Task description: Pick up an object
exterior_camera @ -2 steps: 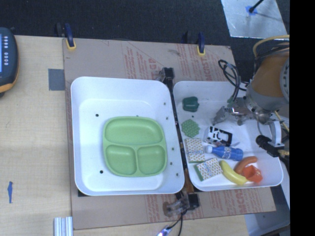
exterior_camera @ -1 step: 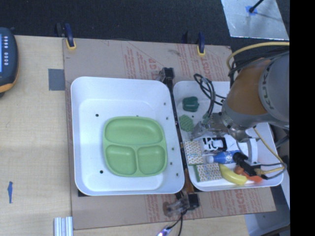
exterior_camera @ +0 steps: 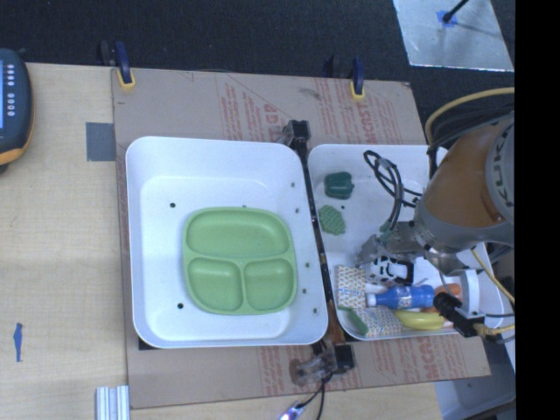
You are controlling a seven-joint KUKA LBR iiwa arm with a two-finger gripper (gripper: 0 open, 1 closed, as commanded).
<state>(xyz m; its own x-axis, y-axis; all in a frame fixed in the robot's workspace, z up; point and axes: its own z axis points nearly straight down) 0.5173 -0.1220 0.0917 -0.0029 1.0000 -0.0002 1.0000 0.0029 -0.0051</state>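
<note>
A light wooden bench (exterior_camera: 52, 234) carries a sheet of brown cardboard (exterior_camera: 219, 103) held by blue clamps (exterior_camera: 357, 75) at its far edge, and beyond the bench lies dark floor with a pale square patch (exterior_camera: 451, 20) at about 1 o'clock. Two white bins sit on the cardboard: the left bin (exterior_camera: 149, 234) holds a green divided plate (exterior_camera: 239, 259) near its centre, and the right bin (exterior_camera: 350, 160) sits at 3 o'clock from it, their rims touching. In the right bin a dark green block (exterior_camera: 339, 185) and a green ridged piece (exterior_camera: 332, 220) lie toward 11 o'clock, a black cable (exterior_camera: 385, 173) loops at 12 o'clock, and a blue bottle (exterior_camera: 401, 298), a yellow banana (exterior_camera: 423, 320) and a patterned cloth (exterior_camera: 357, 297) crowd the 6 o'clock end. The arm (exterior_camera: 464, 191) covers the bin's 3 o'clock side, and the gripper (exterior_camera: 383, 254) hangs low just above the bottle; whether it is parted or closed cannot be told.
</note>
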